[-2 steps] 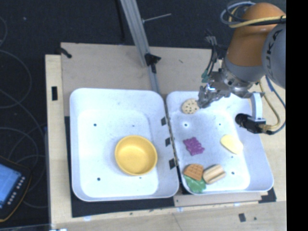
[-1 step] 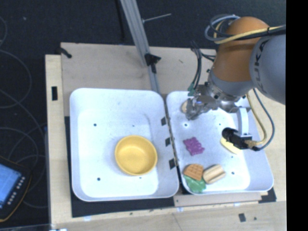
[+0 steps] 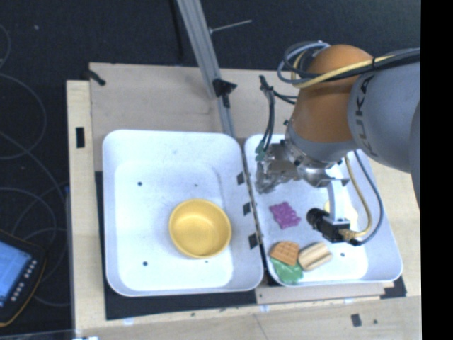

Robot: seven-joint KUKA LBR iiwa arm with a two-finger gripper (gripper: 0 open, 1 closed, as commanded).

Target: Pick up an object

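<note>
My gripper [image 3: 267, 178] hangs over the left part of the right bin [image 3: 379, 257], close to its left wall, below the orange band of the arm. A purple toy [image 3: 284, 214] lies on the bin floor just below and right of the gripper. Further toward the front sit a waffle-like brown piece [image 3: 284, 251], a tan bread roll [image 3: 315, 255] and a green piece [image 3: 287, 273] under them. A yellow bowl [image 3: 200, 227] stands upright in the left bin [image 3: 134, 168]. Nothing shows between the fingers.
A black part of the arm's tooling [image 3: 327, 224] with a cable hangs over the right bin beside the purple toy. A metal pole [image 3: 205, 55] slants up from between the bins. A tablet [image 3: 14, 271] lies off the bench at lower left.
</note>
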